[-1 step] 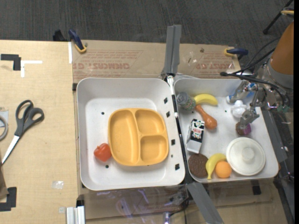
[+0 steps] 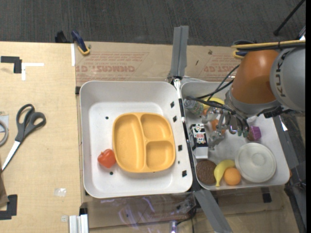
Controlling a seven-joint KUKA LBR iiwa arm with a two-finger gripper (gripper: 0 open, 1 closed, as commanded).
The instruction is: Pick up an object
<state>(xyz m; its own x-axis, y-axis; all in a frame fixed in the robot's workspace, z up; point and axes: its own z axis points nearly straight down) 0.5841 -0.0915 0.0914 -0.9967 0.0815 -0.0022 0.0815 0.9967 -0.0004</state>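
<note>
cardboard [image 2: 146, 62] behind the bins shows mirrored print; arm [image 2: 291, 76] reads "ku"; pincer [image 2: 228, 126] state unclear.

The two white bins [image 2: 92, 144] look like smooth, shiny plastic, the yellow tray [image 2: 144, 142] is matt plastic, the bench [image 2: 43, 178] is pale wood, and the scissors [image 2: 22, 130] have metal blades.

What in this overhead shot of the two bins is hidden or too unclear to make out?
- Hand: blurred among cables beneath the arm; whatever it may hold is unreadable.
- Right bin: upper part covered by the arm's orange band.
- Yellow item: mostly hidden behind the hand.
- Purple piece: too small to identify.
</note>
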